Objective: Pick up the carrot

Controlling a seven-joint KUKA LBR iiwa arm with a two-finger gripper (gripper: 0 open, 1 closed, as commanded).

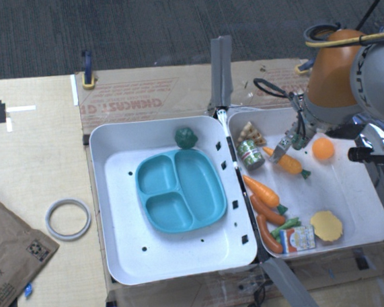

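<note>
Right bin (361,231): the claw (287,145) hangs over the rear half, its tip close above a short carrot (289,164) with a green stub; whether its fingers are spread or closed cannot be told. A longer carrot (262,191) lies along the bin's left wall, partly overlapping a red-orange piece (268,211) beneath it. Nearby rest an orange ball (323,150), a small can (250,153), a yellow disc (327,226) and a carton (296,239) whose print is unreadable. Left bin (114,190): a blue divided plate (180,189) and a dark green lump (186,138). The arm is cut off at the frame's right.
</note>
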